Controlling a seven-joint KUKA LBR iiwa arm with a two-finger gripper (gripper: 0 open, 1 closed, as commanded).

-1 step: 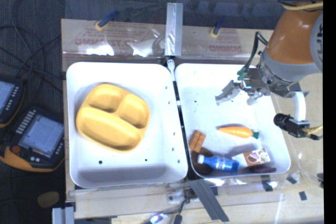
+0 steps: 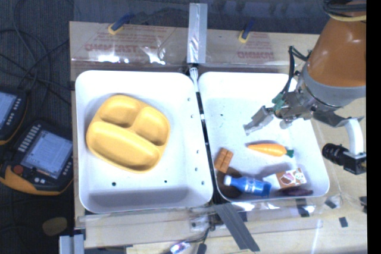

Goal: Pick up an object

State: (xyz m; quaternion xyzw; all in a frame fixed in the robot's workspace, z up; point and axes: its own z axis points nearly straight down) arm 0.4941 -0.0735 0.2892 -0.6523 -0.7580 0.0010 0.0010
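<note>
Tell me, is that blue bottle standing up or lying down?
Lying down. The bottle rests on its side along the right bin's near edge, below the carrot, with its dark end pointing left.

Desk (image 2: 137,38): brown top; carries left white bin (image 2: 83,128) and right white bin (image 2: 238,83), side by side, touching.

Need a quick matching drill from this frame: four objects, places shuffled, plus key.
Things:
1. yellow bread-shaped toy
2. toy carrot
3. blue bottle
4. gripper

Places:
A. lying on its side along the right bin's near edge
B. above the right bin, up-view of the carrot
C. alone in the left bin
D. middle of the right bin, green end pointing right

Pairs: 1-C, 2-D, 3-A, 4-B
</note>
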